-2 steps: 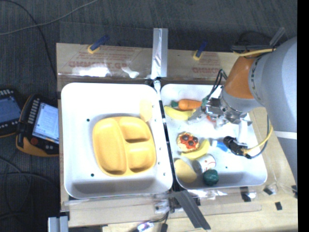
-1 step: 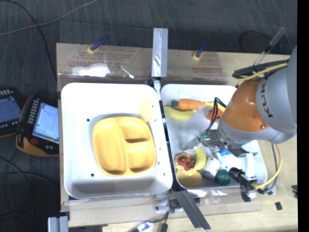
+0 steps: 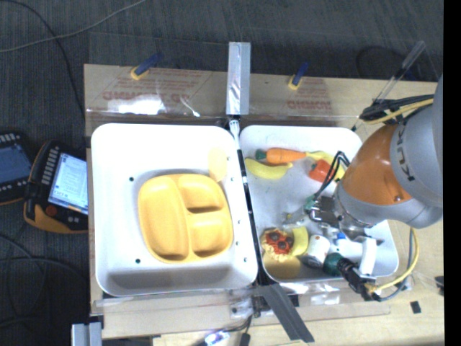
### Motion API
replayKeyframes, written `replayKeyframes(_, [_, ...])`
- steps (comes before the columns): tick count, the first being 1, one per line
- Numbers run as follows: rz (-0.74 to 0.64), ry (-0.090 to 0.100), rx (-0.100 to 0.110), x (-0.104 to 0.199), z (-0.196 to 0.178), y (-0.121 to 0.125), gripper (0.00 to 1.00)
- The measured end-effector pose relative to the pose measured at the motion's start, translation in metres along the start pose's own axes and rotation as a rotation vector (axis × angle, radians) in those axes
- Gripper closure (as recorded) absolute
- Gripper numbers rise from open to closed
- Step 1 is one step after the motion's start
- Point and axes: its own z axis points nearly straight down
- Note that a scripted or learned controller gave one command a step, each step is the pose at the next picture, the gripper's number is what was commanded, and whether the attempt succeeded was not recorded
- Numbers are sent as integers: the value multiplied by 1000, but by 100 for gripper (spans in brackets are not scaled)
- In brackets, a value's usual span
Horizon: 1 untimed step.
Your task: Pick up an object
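The right bin (image 3: 374,276) holds an orange carrot (image 3: 284,154) and a yellow banana (image 3: 266,169) at its far left. A small red-orange piece (image 3: 320,170) lies just right of them. Near the front left sits a round yellow and red toy (image 3: 277,242), beside a pale yellow-white piece (image 3: 317,245). My gripper (image 3: 314,211) hangs low over the middle of this bin, between the red-orange piece and the round toy. The wrist hides the tips, and I see nothing held.
The left bin (image 3: 115,164) carries a yellow divided tray (image 3: 186,215) in its middle and a pale yellowish piece (image 3: 217,164) against its right wall. A raised divider (image 3: 245,193) separates the bins. The arm's orange band (image 3: 374,171) covers the right bin's right half.
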Motion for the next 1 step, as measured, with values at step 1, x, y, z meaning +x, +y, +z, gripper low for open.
replayKeyframes(1, [0, 0, 1, 0, -9, 0, 100])
